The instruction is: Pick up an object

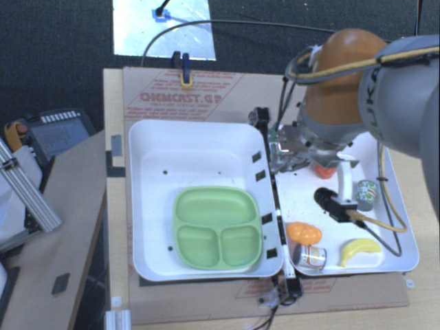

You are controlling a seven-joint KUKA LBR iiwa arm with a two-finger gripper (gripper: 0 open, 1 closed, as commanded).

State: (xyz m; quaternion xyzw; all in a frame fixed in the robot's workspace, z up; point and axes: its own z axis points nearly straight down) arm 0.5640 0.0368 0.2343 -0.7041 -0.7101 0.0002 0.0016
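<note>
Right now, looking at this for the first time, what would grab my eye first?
Probably the big grey arm with its orange band, reaching in from the right over the right bin. Next, the pale green divided plate lying alone in the left bin. Then the bright bits at the right bin's near edge: an orange piece, a small can and a yellow banana.

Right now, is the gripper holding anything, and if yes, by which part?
It cannot be told. The gripper is low in the right bin, under the wrist; nothing shows between its tips. The orange, can and banana lie apart.
</note>
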